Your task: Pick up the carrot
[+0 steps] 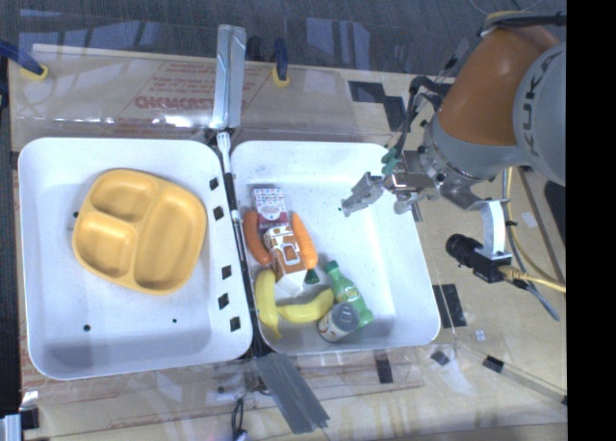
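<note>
One carrot [304, 240], long axis near-vertical, beside the carton [280, 248].

Two white bins sit side by side: the left bin [48, 314] carries one yellow divided plate [141, 229]. The right bin [404, 266] carries one carrot [304, 240], one banana [289, 306], one green bottle [346, 293], and what looks like two small cartons [269, 202], partly overlapping.

Yellow divided plate [140, 229] left; banana [289, 308], green bottle [345, 290] right.
</note>
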`<act>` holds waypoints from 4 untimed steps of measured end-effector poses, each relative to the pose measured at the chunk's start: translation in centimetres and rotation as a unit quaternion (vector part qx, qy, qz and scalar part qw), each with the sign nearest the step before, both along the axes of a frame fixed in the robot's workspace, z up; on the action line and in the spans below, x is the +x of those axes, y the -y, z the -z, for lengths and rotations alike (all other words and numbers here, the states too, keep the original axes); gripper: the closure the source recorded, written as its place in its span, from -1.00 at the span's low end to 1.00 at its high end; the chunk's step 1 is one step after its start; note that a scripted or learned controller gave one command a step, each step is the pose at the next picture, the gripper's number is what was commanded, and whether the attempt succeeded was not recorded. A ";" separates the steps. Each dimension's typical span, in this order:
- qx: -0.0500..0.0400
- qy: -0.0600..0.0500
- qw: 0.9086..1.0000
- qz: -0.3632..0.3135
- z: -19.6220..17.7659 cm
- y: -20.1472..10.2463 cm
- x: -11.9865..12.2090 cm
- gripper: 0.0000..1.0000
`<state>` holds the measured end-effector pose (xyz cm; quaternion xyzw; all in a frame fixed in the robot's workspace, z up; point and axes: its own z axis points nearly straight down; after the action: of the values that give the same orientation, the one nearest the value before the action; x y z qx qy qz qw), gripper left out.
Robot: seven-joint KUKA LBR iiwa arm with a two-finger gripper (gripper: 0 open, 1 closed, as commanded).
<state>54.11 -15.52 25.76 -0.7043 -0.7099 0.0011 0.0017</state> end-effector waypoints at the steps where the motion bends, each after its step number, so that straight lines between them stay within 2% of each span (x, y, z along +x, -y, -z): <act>1: -0.001 0.011 0.999 -0.037 14.3 -2.9 1.0 -1.00; 2: -0.003 0.012 0.994 -0.109 15.2 -3.3 2.3 -1.00; 3: -0.005 0.016 0.996 -0.092 15.1 -3.7 1.8 -1.00; 4: 0.001 0.015 1.000 0.008 15.2 -3.3 1.2 -1.00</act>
<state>55.35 -12.25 10.58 -0.7102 -0.7039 -0.0105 -0.0082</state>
